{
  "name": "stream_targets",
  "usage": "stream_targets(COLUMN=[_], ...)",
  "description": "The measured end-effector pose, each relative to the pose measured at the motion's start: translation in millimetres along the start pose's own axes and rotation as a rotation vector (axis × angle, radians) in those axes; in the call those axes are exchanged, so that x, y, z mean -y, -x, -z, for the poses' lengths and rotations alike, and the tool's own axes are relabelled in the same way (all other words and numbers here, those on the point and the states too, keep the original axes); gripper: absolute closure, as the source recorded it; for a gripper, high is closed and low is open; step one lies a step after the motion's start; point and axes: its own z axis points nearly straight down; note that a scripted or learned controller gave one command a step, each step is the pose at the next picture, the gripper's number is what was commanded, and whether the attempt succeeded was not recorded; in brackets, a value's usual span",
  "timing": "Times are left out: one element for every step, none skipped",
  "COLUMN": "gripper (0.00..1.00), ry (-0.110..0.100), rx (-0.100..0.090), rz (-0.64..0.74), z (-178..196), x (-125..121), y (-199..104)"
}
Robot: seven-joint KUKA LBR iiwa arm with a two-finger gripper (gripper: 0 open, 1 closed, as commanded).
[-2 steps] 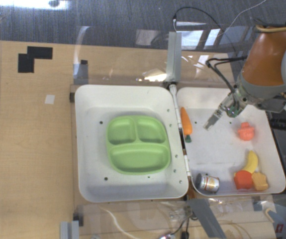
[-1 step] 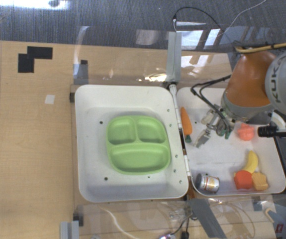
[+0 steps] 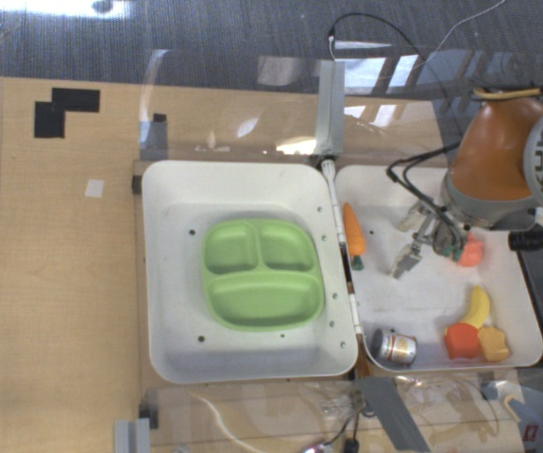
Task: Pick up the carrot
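The carrot point(image 3: 352, 233) is orange with a small green end and lies along the left wall of the right bin point(image 3: 422, 300), close to the divider. My gripper point(image 3: 410, 244) hangs over the middle of the right bin, a little to the right of the carrot and apart from it. Its two fingers are spread, with nothing between them. The arm's orange band and grey wrist reach in from the right above it.
The left bin point(image 3: 167, 253) holds a green divided plate point(image 3: 262, 274). In the right bin lie a pink block point(image 3: 471, 252), a banana point(image 3: 479, 306), a red-orange piece point(image 3: 461, 341), a yellow-brown piece point(image 3: 494, 344) and a metal can point(image 3: 396, 347) at the front.
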Motion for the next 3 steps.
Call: stream_targets(gripper=[0.00, 0.00, 0.00], ry=[-0.002, -0.003, -0.004], rx=[0.005, -0.005, -0.008], rz=[-0.153, -0.039, 0.074], z=[0.5, 94.9, 130.3], x=[-43.4, -71.3, -26.1], y=[-6.6, -65.7, -124.4])
